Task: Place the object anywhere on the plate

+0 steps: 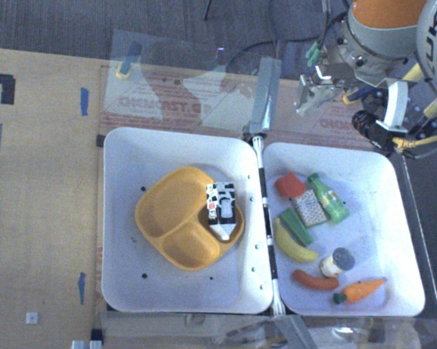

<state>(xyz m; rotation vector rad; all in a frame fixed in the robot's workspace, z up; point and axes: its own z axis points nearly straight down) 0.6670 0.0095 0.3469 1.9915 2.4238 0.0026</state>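
A yellow divided plate [173, 215] lies in the left bin [128, 162]. A small white carton with black and red print [221, 204] rests on the plate's right side, partly over its rim. My gripper [317, 91] hangs high above the back edge of the right bin [404, 224], away from the plate, with nothing seen between its fingers.
The right bin holds toy food: a red piece [290, 185], a green bottle [327, 198], a patterned packet [309, 209], a green pod [296, 227], a banana [294, 245], a sausage [315, 280], a carrot [360, 289] and a small can [341, 259]. A metal divider [264, 105] stands behind the bins.
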